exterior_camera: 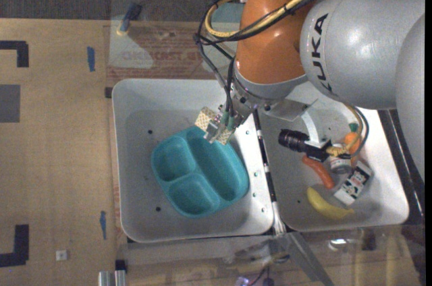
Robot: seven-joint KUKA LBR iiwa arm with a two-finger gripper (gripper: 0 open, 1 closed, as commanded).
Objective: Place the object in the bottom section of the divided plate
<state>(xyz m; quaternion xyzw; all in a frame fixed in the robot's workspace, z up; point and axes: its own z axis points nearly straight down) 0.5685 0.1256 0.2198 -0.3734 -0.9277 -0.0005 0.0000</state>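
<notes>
Fingers [223, 125] hang drawn close together, as far as I can make out, right over the upper rim of the teal divided plate [229, 166]. Touching them, on the side away from the arm, is a small pale checkered piece [204, 120]. I take that to be the object. From where I stand I cannot say whether it is truly pinched or only lies against them.

Just under the fingers is the plate's large section, and it looks bare. Further from the fingers, across the dividers, are the two smaller sections. The bottom section [192, 195] is the furthest from the fingers, at the plate's opposite edge, and nothing lies in it.

So I judge the task to be short of done. The object is up at the fingers and not in any section. What is left is the carry across the plate, the lowering and the release.

Around the plate is the white bin [131, 136] that holds it. Further off, on the arm's side of the fingers, the neighbouring bin [388, 173] holds a banana [326, 204], an orange-red stick [317, 171] and a black-and-white box [354, 185]. All of these are well apart from the plate. Beyond both bins is the bare tan worktop [54, 143].
</notes>
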